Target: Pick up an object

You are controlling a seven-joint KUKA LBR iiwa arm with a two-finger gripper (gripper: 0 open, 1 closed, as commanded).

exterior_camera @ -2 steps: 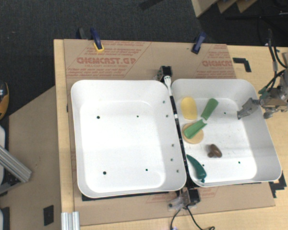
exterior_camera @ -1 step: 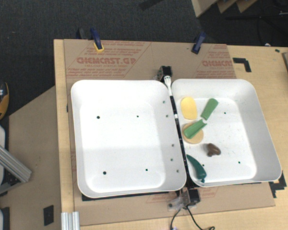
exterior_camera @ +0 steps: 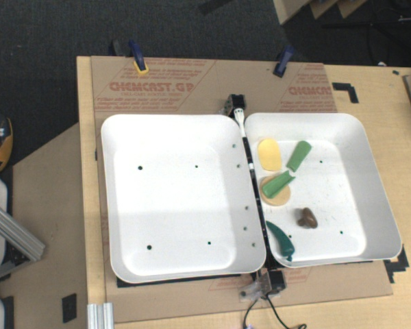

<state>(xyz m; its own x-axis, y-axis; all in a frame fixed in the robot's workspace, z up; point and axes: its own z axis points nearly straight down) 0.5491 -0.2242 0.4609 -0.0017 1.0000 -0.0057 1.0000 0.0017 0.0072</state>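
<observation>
Gripper: you cannot tell its state from this view, neither how far open it is nor whether it has hold of anything, so log it as unconfirmed. Task progress, as a judgement: the pick looks not yet done, since every candidate object lies flat in a bin and none is raised; approach, closing and lift all appear left to do. Surface and room, largest first: dark carpeted floor (exterior_camera: 55,19) around the rig; counter (exterior_camera: 192,81) topped with printed brown board, held at the far edge by two blue clamps (exterior_camera: 138,58); left bin (exterior_camera: 171,204), white, with small dark dots on its floor; right bin (exterior_camera: 349,184), white, touching the left bin along a shared edge. Contents of the right bin, all on its left half: a curved dark green piece (exterior_camera: 281,240) at the near rim; a light green stick (exterior_camera: 299,155), tilted; a yellow oval piece (exterior_camera: 270,154) just beside that stick; a second green piece (exterior_camera: 277,184) lying partly over a tan disc (exterior_camera: 279,196); a small brown lump (exterior_camera: 307,217), apart from the rest and probably your clearest target.
</observation>
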